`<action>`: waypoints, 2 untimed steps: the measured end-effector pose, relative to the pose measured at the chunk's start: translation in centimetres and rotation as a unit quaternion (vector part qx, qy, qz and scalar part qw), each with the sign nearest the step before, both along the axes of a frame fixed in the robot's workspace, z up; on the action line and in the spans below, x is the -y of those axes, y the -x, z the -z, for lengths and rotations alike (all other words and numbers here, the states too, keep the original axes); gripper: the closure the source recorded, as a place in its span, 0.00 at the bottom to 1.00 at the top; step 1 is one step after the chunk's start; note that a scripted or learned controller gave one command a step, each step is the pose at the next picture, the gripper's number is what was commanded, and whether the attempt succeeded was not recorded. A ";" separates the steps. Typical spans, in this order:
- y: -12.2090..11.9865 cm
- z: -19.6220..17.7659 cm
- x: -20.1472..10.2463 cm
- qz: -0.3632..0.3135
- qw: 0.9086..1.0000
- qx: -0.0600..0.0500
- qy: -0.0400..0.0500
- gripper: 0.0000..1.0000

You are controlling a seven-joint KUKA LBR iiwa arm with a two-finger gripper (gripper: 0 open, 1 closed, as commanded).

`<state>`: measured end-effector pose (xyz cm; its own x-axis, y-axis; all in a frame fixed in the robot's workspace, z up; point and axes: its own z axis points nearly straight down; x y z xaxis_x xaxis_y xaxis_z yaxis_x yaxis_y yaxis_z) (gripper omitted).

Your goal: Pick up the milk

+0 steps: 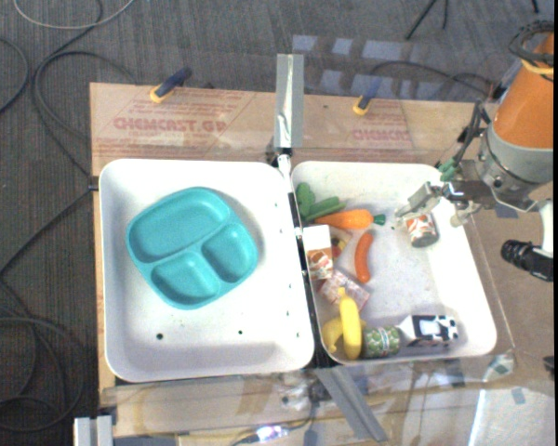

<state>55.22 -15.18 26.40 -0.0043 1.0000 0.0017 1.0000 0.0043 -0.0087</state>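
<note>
The milk (433,330) is a small carton with black and white patches, lying on its side near the front right corner of the right bin (477,286). My gripper (439,203) hangs over the back right part of that bin, well behind the milk and apart from it. Directly under the gripper is a small can-like item (423,229) in grey and red. I cannot tell whether that item rests on the bin floor or is held.
The right bin also holds a carrot (346,219), green vegetables (312,203), a red sausage (363,255), a white-and-red carton (317,249), a banana (351,326) and a green can (383,342) beside the milk. A teal divided plate (193,246) sits in the left bin (130,342).
</note>
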 end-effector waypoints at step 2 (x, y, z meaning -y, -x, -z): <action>4.3 14.3 0.2 0.044 0.999 0.000 -0.001 1.00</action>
